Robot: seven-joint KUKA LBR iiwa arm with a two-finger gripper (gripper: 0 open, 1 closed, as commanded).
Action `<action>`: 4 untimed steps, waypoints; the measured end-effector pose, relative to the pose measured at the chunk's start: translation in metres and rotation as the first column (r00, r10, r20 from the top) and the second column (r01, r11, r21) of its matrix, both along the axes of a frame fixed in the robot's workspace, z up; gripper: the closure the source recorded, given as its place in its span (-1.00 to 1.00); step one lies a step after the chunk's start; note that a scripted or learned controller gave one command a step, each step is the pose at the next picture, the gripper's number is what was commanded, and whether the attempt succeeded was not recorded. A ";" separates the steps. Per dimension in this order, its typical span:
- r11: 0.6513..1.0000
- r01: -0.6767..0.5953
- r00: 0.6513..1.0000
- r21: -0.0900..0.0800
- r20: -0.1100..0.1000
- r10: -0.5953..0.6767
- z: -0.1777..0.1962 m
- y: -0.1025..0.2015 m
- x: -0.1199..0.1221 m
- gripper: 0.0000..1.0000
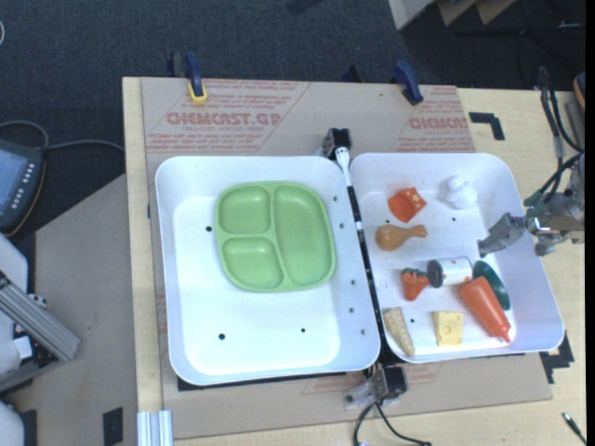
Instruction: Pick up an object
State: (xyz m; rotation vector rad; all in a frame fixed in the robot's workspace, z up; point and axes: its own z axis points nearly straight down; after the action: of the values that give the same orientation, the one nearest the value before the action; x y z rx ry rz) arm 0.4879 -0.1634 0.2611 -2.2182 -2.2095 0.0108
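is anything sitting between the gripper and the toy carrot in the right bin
Nothing visible blocks it. The gripper sits at the right bin's right side, up and right of the toy carrot. A dark green object lies against the carrot's right side, near that path.

The gripper (pixel 497 235) enters from the right edge of the view, roughly level with the middle of the frame. Its grey body lies nearly horizontal, pointing left, with its tip tilted slightly downward. The tip shows as a dark grey wedge, and the fingers cannot be made out separately. Behind it, toward the right edge, sits a cluster of metal fittings and cables at the wrist (pixel 558 221). Nothing is seen held at the tip.
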 end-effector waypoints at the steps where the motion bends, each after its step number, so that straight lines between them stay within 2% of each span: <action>1: 1.000 -0.004 1.000 -0.003 0.013 0.004 0.006 0.000 0.002 -1.00; 3: 1.000 -0.003 1.000 0.000 0.007 0.003 -0.085 -0.009 -0.006 -1.00; 4: 1.000 -0.004 1.000 0.000 0.007 0.004 -0.131 -0.002 -0.010 -1.00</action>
State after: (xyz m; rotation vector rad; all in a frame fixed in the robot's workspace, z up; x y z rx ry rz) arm 0.4784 -0.1649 0.1305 -2.2174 -2.2171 0.0027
